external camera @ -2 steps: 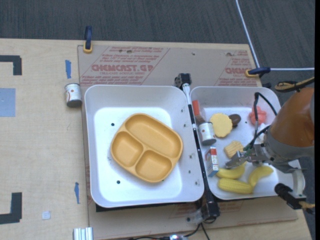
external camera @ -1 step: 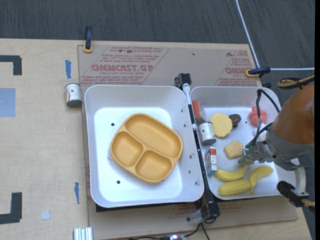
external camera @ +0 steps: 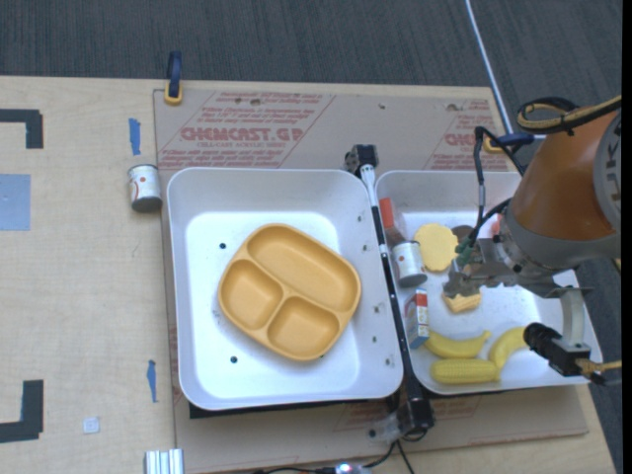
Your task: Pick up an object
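Fingers of the gripper (external camera: 462, 286) are lowered in the right bin (external camera: 573, 388), just above a small yellow wedge (external camera: 462, 303); whether they are apart or together cannot be told. The wedge is judged light, stiff and smooth, so it is best taken by its flat sides. Near it are seen a yellow disc (external camera: 435, 247), a banana (external camera: 457, 344), a corn cob (external camera: 464, 371). A yellow divided plate (external camera: 288, 291) lies in the left bin (external camera: 188, 215).

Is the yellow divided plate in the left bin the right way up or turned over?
Right way up: the yellow divided plate shows its three hollow compartments facing upward.
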`<state>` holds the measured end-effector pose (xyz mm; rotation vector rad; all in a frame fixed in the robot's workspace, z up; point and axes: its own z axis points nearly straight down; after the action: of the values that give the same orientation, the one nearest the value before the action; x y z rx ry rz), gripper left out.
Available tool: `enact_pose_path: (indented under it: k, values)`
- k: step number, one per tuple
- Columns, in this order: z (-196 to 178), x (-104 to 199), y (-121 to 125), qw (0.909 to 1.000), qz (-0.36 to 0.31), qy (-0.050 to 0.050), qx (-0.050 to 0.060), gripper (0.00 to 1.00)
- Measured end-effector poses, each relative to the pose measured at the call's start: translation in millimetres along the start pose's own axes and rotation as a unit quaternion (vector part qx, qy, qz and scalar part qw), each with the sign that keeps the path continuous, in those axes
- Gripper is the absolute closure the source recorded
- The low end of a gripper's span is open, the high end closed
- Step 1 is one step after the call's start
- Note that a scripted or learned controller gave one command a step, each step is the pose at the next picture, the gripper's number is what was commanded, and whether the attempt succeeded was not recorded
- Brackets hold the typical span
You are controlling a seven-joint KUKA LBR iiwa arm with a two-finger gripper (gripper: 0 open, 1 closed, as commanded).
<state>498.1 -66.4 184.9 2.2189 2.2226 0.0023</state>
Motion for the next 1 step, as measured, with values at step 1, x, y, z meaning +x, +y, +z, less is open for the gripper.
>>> enact_pose_path:
  k: [1]
  values:
    - [4.7, -63.4, -18.0, 1.0000, 0.001, 0.000, 0.000, 1.00]
